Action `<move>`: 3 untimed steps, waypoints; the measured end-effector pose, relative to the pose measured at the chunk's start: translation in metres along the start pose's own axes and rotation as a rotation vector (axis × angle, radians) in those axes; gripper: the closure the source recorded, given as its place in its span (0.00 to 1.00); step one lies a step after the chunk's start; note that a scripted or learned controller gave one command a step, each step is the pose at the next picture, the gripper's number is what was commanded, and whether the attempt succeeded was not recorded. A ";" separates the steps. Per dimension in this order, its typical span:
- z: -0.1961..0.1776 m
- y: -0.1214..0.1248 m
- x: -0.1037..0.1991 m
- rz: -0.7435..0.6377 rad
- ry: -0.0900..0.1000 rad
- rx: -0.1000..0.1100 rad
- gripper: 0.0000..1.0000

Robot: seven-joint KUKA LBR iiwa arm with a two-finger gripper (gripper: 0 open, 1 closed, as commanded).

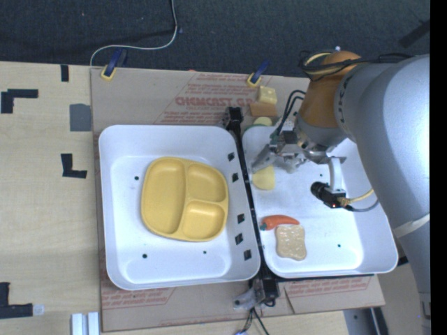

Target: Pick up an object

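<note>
- Camera view from above: two shallow white bins are seen side by side on a brown cardboard sheet, the left bin (115, 152) and the right bin (363, 246) meeting along a dark middle seam.
- The pincer (274, 153) is seen at the upper left of the right bin, under the grey arm (391, 138) with its orange band (323, 100).
- Whether the pincer is apart or together cannot be told; its metal parts blur into one another, and nothing is clearly seen between them.
- A pale yellow rounded lump (264, 179) lies just below the pincer, near the seam; contact between the two cannot be judged.
- An orange carrot-like piece (279, 221), long and smooth, lies further down in the same bin, well apart from the pincer.
- A beige slice of bread (290, 243), squarish with a matt, slightly rough look, lies just beneath the orange piece.
- A yellow divided plate (184, 198), smooth and glossy with three compartments, is set in the left bin.
- A tan block (265, 102) and a small pale round piece (262, 122) are seen on the cardboard just beyond the right bin's far edge.
</note>
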State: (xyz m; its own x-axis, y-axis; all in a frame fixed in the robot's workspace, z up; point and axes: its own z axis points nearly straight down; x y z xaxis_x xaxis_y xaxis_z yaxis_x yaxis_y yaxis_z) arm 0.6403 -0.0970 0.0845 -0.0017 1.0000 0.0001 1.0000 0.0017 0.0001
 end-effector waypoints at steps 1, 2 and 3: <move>0.000 0.008 -0.012 0.000 0.000 0.000 0.00; 0.000 -0.009 0.001 0.001 -0.001 0.001 0.00; 0.000 0.012 0.001 0.000 0.000 0.000 0.00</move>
State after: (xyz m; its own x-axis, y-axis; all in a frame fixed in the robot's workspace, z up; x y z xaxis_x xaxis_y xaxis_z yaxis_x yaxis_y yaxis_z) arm 0.6526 -0.0959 0.0842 -0.0014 1.0000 0.0001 1.0000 0.0014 0.0005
